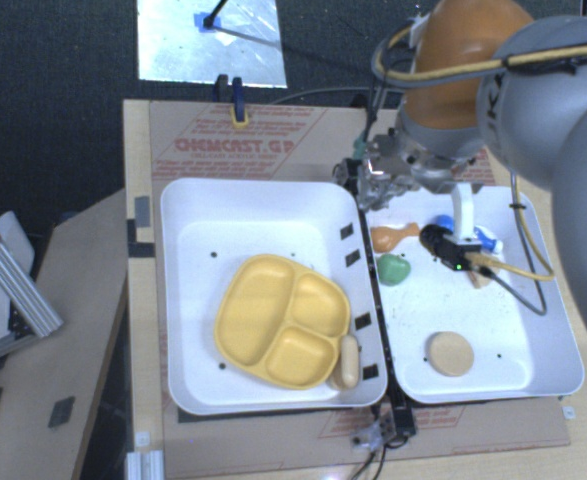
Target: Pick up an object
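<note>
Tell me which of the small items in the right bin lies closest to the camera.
The round tan disc, alone near the right bin's front edge; the green piece and orange drumstick sit farther back.

yellow divided plate (283, 320) in left bin (198, 218); green piece (394, 269) and tan disc (450, 353) in right bin (543, 353).

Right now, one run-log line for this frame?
arm over right bin | hand at its back left corner | holding: cannot tell | right bin: green piece, tan disc | left bin: yellow tray
</note>
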Motion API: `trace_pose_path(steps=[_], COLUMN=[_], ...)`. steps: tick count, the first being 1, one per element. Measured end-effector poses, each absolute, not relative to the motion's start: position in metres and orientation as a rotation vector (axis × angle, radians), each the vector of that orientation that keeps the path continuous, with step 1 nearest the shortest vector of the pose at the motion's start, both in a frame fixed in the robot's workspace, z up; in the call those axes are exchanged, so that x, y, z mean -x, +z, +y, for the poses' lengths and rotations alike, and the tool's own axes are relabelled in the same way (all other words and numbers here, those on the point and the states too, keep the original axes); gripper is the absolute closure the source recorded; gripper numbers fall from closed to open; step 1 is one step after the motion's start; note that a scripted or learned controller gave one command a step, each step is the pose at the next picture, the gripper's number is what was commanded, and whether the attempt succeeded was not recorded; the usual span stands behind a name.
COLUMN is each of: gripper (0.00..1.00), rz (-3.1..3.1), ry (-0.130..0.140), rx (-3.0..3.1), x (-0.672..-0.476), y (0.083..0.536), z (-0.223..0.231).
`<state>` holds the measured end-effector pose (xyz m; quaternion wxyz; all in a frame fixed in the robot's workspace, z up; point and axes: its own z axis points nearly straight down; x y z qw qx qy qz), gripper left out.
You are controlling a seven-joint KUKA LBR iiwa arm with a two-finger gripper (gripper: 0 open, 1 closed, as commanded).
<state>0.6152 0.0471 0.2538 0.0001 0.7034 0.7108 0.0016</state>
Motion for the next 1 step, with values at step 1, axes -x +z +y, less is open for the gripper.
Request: trace_pose_path(steps=[1], gripper=[1.0], rz=[2.231], ry=[0.004], rx=[-2.211], x=[-0.6247], y=[0.2449], z=[0.0919])
